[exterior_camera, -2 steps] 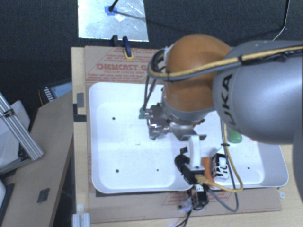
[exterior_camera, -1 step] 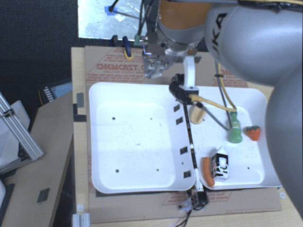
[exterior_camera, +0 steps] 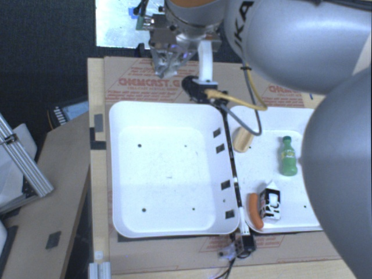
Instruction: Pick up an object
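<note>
While the pincer (exterior_camera: 167, 63), grip unreadable, hangs beyond the left bin (exterior_camera: 125, 173), the green bottle (exterior_camera: 287, 156) lies well apart.

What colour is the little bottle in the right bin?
Green bottle, with a yellowish cap, seen in the camera view.

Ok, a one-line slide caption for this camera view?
KUKA arm's claw hovers beyond the left bin; green bottle, hot dog and a black-and-white pack lie in the right bin.
</note>
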You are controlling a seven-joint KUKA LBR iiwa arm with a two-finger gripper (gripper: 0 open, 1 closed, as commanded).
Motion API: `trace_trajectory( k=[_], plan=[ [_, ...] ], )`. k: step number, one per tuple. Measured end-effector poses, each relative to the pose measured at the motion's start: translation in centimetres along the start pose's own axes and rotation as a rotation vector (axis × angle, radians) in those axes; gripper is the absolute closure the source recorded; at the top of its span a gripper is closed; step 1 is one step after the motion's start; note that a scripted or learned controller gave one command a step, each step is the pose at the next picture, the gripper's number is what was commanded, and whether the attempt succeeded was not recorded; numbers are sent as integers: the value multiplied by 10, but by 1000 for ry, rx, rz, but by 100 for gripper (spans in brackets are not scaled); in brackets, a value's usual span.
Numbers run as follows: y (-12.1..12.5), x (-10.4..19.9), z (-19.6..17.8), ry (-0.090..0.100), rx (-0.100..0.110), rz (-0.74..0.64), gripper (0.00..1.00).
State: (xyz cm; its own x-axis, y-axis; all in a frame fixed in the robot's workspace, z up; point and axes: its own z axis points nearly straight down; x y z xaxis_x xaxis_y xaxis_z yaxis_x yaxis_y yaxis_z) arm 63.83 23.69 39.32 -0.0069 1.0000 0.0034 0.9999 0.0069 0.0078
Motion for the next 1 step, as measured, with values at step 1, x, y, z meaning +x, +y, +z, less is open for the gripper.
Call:
trace_trajectory(
  k=[1],
  plan=[
    [30, -4, 106, -5, 11, 7, 100]
  ],
)
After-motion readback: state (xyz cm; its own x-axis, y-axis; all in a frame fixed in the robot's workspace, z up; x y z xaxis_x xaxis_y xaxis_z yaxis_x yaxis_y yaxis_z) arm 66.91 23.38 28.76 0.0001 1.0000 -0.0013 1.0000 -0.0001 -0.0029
